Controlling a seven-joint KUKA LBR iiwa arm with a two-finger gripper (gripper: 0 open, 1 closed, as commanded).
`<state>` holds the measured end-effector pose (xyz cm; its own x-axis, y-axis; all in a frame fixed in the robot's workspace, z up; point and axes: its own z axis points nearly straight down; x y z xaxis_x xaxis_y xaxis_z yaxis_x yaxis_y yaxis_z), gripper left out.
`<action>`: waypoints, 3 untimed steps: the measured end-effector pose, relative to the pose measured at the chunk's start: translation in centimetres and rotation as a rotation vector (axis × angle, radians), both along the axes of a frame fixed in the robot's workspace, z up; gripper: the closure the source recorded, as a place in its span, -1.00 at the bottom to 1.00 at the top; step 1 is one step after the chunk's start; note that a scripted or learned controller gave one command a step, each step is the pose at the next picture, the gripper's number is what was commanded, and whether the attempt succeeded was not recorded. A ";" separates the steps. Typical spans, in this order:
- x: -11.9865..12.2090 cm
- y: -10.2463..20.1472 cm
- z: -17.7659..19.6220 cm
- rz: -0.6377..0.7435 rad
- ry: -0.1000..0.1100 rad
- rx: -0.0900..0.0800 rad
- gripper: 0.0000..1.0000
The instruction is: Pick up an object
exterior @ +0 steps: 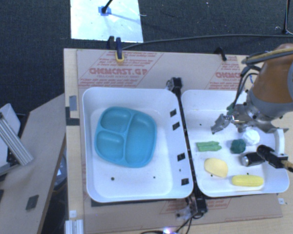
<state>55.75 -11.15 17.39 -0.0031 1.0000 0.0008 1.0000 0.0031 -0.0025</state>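
Yellow long piece [247,181]: one, lying crosswise close to the near wall of the right bin [203,112].
Pale yellow lump [216,167]: one, just left of the long piece and a little farther back, apart from it.
Green flat strip [208,146]: one, lying crosswise behind the lump, near the bin's left wall.
Dark teal ball [238,146]: one, right of the green strip with a gap between.
White round piece [252,137]: one, just beside the teal ball on its far right; touching or not, cannot tell.
Small things in the right bin: five by count, all in its near half.
End effector [223,123]: one, over the floor of the right bin, just behind the green strip and the teal ball; apart or together, cannot tell from this view.
Arm [278,79]: one, grey with an orange band, reaching in from the right.
Left bin [136,182]: one, side by side with the right bin.
Blue plate [126,136]: one, three compartments, flat in the middle of the left bin.
Black clips [181,156]: four, in a row along the seam between the bins.
Table [70,87]: one, with a red-printed sheet [136,65] under both bins.
Clamp [118,50]: one, blue and yellow, at the table's far edge.
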 end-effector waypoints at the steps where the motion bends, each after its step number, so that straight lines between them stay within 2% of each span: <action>1: -0.6 -0.7 -4.8 -0.002 0.000 0.000 -1.00; 2: -0.3 -0.7 -8.7 -0.002 -0.008 0.001 -1.00; 3: 0.0 -0.6 -7.3 -0.001 -0.017 0.001 1.00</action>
